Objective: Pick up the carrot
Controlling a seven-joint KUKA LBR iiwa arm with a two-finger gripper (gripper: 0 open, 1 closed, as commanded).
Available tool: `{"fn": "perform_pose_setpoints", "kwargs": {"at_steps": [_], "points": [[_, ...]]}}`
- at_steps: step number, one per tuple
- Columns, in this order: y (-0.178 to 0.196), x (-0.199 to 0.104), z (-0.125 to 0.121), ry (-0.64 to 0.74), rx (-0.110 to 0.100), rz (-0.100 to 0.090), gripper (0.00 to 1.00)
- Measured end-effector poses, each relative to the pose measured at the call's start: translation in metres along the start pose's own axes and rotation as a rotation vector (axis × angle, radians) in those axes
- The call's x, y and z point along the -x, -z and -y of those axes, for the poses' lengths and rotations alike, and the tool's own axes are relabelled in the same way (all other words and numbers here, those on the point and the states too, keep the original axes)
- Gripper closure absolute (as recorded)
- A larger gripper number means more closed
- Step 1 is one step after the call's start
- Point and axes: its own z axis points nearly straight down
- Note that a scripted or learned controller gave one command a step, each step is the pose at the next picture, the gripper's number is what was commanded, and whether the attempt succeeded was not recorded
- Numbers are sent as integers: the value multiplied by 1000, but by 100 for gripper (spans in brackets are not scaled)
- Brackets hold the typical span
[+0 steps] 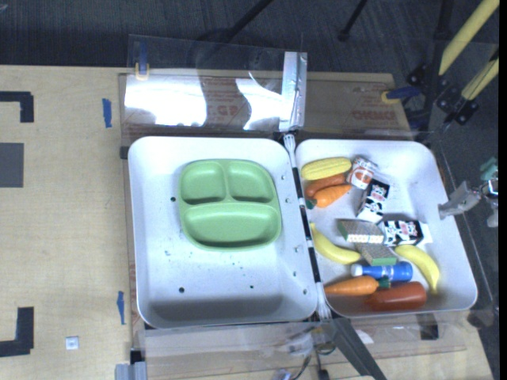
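Note:
An orange carrot [333, 195] with a green tip lies in the upper left of the right bin [420, 158], just below a reddish-brown sausage [322, 183]. A second orange carrot [351, 286] lies along that bin's front edge, beside a red sausage [396, 295]. My gripper [466, 199] shows as a grey piece at the bin's right rim, well to the right of both carrots and touching nothing.
The right bin also holds two bananas [333, 248] [425, 267], a yellow corn-like piece [325, 167], a small can [362, 172], cow-patterned cartons [400, 230], a blue bottle [390, 272] and a grey-green box [360, 229]. A green divided plate [230, 203] sits in the left bin [150, 236].

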Motion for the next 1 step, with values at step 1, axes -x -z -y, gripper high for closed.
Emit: {"fn": "perform_pose_setpoints", "kwargs": {"at_steps": [1], "points": [[147, 15, -3, 240, 2, 2, 0]]}}
